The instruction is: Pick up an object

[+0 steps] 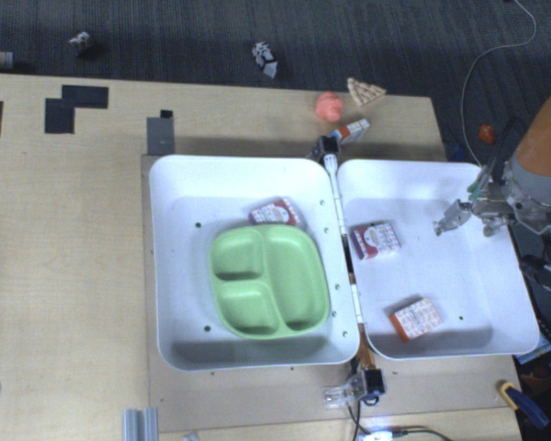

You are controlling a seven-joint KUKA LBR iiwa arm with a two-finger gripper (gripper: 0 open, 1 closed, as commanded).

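- spanning the bench side by side: left bin [165,246] bearing a green divided tray [269,280], right bin [496,283] bearing two small packets.
- hovering over the right bin's upper right: gripper [461,215], nothing between its fingers, gap impossible to judge.
- lying nearest, leftward and slightly lower: red-white packet [375,239]; orange packet [416,317] well below-left.

Tan bench [64,265], two white bins [165,274] side by side, pink ball [329,107] behind them

Grey arm [542,186] — orange band above wrist — pale metal gripper [459,217].
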